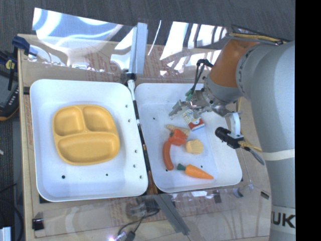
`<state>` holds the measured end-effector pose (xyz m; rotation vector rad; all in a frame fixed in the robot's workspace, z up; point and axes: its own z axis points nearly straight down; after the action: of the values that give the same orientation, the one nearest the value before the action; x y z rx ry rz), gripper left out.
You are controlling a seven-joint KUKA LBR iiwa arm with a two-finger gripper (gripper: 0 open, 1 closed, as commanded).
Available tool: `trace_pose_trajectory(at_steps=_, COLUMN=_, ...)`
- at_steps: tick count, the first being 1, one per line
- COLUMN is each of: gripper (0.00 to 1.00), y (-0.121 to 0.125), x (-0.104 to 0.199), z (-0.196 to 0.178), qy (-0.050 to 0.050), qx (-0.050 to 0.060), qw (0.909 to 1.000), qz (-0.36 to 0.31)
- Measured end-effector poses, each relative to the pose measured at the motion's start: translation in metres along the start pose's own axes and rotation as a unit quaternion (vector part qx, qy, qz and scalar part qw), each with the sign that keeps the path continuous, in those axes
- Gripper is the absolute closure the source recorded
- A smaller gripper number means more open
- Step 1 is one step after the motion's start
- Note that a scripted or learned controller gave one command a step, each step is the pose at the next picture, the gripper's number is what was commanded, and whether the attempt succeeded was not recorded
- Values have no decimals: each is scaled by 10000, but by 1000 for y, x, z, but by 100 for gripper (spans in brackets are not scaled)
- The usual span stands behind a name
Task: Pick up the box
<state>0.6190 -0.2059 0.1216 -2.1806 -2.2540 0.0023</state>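
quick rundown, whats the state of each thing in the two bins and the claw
yellow tray: flat in the left bin, compartments bare
box: in the right bin, under the claw
carrot: lying on its side
sausage: lying flat
yellow corn piece: lying beside the sausage

Robotics lab: KUKA arm (261, 84) over wooden tabletop (25, 134), 2 white bins (45, 185), toy food (198, 171), cables + clamp (20, 44) at edge.
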Motion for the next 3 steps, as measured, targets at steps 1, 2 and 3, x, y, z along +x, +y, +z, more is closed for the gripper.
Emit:
trace_pose_trajectory(at_steps=1, gripper=0, y=4, x=-3, z=25, qy=-12, qx=-26, qw=9984, qz=-557)
trace_pose_trajectory(at_steps=2, gripper=0, y=-6, x=-2, z=25, qy=-24, qx=-43, qw=9945, qz=-1049)
trace_pose_trajectory(at_steps=3, gripper=0, y=-18, x=-3, z=-1, qy=-18, qx=-18, qw=9951, qz=-989)
